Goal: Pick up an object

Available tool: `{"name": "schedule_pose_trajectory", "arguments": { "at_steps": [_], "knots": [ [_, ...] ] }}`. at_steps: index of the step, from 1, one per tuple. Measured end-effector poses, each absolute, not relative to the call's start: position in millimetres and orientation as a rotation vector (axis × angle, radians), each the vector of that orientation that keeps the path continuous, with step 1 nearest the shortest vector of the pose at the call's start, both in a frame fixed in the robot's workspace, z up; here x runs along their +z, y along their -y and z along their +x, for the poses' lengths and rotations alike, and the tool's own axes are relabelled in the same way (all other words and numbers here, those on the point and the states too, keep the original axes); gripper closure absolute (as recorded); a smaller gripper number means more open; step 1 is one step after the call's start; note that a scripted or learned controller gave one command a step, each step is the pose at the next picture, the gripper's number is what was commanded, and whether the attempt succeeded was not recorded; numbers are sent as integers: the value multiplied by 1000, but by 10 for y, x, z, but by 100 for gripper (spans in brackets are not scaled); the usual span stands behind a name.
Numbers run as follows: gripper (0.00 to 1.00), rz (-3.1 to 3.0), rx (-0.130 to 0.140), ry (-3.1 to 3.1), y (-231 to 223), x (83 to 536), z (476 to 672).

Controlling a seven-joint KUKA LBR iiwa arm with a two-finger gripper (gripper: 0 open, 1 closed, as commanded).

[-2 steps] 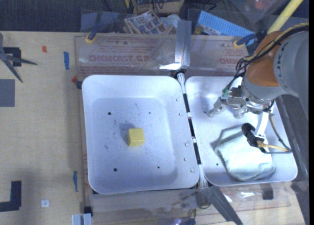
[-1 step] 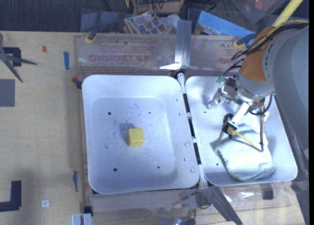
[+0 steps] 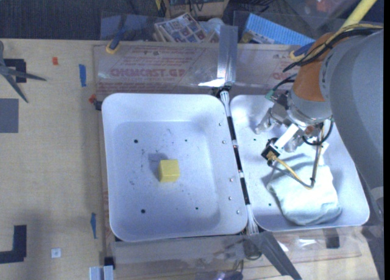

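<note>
**What I can't make out from up here**

The pincer (image 3: pixel 286 127) is buried under the wrist, so I honestly can't tell how it's set. The arm (image 3: pixel 356 89) runs off the right edge. The right bin (image 3: pixel 256 205) has its far side covered by the arm. The white cloth (image 3: pixel 308 196) blends into the bin, edges fuzzy.

faint red lettering on clear sheet (image 3: pixel 159 68), unreadable
</note>
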State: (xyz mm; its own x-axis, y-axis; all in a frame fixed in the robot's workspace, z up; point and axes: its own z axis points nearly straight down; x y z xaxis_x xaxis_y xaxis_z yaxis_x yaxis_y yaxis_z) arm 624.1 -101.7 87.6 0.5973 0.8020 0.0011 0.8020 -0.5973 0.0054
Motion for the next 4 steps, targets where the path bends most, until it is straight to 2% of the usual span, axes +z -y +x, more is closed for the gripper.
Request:
{"name": "schedule_pose_trajectory", "arguments": {
  "at_steps": [1,2,3,4],
  "knots": [
    [100,2802,11,-1411,1000,992,6258],
    [100,3040,6,-781,1212,879,6271],
    [100,3125,7,-327,1212,885,5526],
    [100,3130,-6,-319,1572,1185,5195]
  ]
}}
